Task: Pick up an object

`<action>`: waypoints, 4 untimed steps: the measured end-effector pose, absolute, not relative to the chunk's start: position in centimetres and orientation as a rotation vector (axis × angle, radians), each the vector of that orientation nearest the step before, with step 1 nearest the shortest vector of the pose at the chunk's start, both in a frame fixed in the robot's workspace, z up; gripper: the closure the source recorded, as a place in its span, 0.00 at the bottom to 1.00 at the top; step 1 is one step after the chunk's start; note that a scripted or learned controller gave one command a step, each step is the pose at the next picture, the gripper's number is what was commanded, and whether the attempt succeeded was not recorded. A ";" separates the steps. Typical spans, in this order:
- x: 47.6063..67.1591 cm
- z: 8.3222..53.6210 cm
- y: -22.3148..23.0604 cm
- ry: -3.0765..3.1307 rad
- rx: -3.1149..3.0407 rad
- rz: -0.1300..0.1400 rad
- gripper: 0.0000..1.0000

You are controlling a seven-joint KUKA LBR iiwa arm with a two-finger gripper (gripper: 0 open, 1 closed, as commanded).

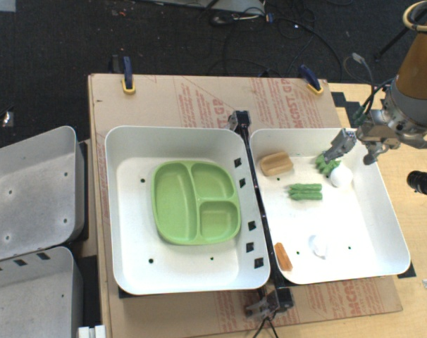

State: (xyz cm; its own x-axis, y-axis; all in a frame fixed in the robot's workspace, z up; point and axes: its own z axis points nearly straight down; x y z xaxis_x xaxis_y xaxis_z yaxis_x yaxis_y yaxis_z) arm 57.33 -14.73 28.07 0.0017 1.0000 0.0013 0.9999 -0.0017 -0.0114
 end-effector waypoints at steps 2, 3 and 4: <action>57.5 22.4 -15.2 -2.217 -2.220 0.006 0.00; 57.4 16.0 -15.3 -2.217 -2.220 0.005 0.00; 58.1 10.6 -14.6 -2.221 -2.216 0.004 0.00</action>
